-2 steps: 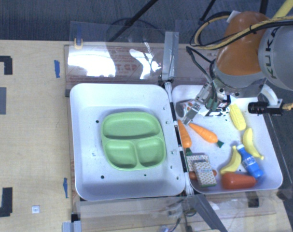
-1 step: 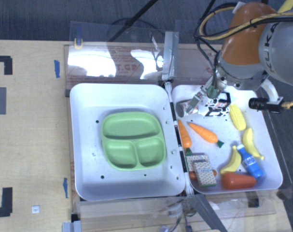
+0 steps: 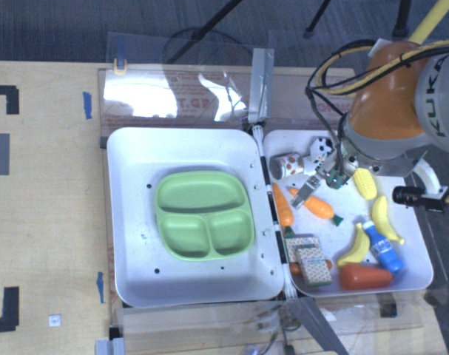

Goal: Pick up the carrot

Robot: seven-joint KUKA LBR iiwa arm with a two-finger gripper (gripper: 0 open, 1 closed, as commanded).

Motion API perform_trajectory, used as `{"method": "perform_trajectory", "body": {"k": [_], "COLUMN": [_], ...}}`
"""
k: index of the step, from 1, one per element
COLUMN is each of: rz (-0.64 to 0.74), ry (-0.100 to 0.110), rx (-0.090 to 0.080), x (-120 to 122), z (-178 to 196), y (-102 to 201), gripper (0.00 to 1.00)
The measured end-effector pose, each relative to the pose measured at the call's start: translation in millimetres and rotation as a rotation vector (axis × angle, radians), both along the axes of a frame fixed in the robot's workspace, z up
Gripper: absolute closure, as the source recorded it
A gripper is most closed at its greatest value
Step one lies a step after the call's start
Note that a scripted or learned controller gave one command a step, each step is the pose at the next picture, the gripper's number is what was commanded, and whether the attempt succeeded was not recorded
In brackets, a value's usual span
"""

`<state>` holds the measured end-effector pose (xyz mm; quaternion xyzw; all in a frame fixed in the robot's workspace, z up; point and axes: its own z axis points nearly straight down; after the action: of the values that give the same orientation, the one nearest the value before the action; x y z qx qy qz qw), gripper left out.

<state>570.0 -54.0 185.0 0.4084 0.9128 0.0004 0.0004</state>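
From the overhead camera, the arm (image 3: 390, 102) is leaning in from the right over the right-hand bin (image 3: 424, 272), orange band up top, wrist tipped down toward the clutter. The gripper (image 3: 311, 188) is low among the toys, its metal tip pointing down and to the left, and I cannot tell from here whether it is spread or pinched; the fingers are too small and too mixed in with the clutter. Nothing is visibly caught in it.

There are two orange carrot-like pieces here. One carrot (image 3: 319, 208) lies just below and to the right of the gripper tip, tilted, green stub pointing away from the hand, near enough that it may be touching, though I can't say. The second carrot (image 3: 283, 207) lies on the far side of the tip from the arm, tight along the wall between the bins, standing lengthwise against it. My guess is it sits there because it slid against the wall, which would make it harder to get fingers around.

Beyond the hand, toward the arm's side, a corn cob (image 3: 365, 183) and a banana (image 3: 385, 220) lie apart from the tip. Further down sit a blue bottle (image 3: 383, 250), a second banana (image 3: 355, 248), a red sausage-shaped toy (image 3: 366, 275) and a small box (image 3: 311, 261). Above the tip there's a can (image 3: 289, 166).

Across the divider, well away from the hand, the left bin (image 3: 128, 198) holds a green divided plate (image 3: 205, 214).

I'd judge this as the reach-in stage: hand down at the carrot, pick not yet made.
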Motion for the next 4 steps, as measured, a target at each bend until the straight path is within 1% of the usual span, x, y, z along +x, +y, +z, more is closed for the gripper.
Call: {"method": "perform_trajectory", "body": {"k": [1,2,3,4], "rz": [-0.111,-0.229,-0.037,-0.04], "ry": [0.001,0.002,-0.005,-0.012], "rx": [0.0,0.001,-0.001,-0.001], "x": [-7.2,-55.6,-15.9,-14.2], "z": [-45.2,-38.9,-98.0,-86.4], "y": [-47.6,-60.1,-66.9,-67.5], "gripper": [0.0,0.0,0.0,1.0]}}
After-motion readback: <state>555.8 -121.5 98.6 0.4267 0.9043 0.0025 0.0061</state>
